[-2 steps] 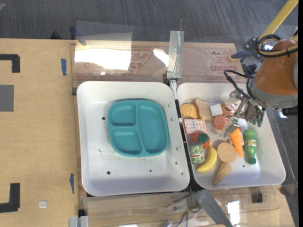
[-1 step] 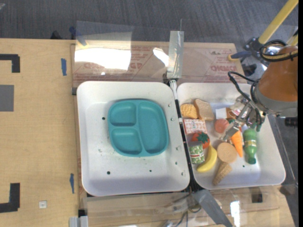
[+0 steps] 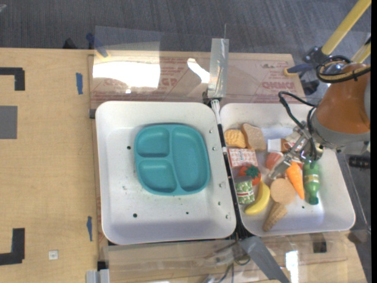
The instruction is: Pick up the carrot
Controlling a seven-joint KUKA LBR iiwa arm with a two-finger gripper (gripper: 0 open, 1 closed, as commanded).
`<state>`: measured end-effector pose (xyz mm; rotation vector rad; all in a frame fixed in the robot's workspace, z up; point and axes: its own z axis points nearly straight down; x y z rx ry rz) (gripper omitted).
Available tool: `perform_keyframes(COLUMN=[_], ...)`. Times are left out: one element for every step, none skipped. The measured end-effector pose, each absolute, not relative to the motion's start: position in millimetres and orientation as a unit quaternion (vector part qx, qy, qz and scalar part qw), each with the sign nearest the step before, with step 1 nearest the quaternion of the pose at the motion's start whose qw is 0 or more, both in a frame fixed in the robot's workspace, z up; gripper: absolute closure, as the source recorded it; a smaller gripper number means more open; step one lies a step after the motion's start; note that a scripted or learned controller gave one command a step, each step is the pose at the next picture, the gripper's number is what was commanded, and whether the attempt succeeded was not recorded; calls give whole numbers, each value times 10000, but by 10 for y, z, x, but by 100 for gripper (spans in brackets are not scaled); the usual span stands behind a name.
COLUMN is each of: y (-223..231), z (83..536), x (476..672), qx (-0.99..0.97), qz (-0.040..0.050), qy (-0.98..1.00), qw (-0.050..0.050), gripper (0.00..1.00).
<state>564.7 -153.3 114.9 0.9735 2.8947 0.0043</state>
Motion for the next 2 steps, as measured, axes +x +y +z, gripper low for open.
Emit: perform_keyframes(y=[-1483, -1491], z=[1147, 1294], x=[5652, 5691], qx=[3418, 3413], qz=[14, 18], qy=[9388, 9386], qw=[433, 509], gripper=[0, 100])
